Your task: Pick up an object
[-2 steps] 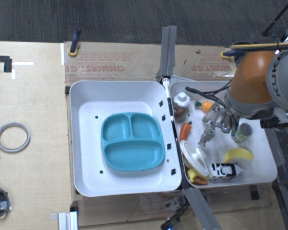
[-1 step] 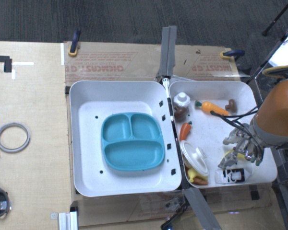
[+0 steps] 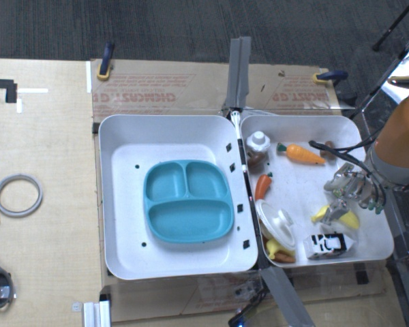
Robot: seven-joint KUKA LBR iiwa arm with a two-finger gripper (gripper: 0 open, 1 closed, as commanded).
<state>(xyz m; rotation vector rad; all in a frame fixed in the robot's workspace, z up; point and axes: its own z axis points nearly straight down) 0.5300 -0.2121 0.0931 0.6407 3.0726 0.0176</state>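
Low over the right bin [image 3: 368,131], the end effector [image 3: 337,210] is seen directly above a yellow toy [image 3: 347,219] lying crosswise, though its grip cannot be told.

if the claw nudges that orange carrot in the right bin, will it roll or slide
The carrot looks rounded and tapered, so it would likely roll, curving toward its thin end. Its smooth surface suggests hard, light plastic, so it probably also slides easily on the bin floor.

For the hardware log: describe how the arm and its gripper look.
The arm enters at the right edge as a rounded orange band over a grey section. The gripper is bare silvery metal with small mechanical parts, and thin dark cables loop around it.
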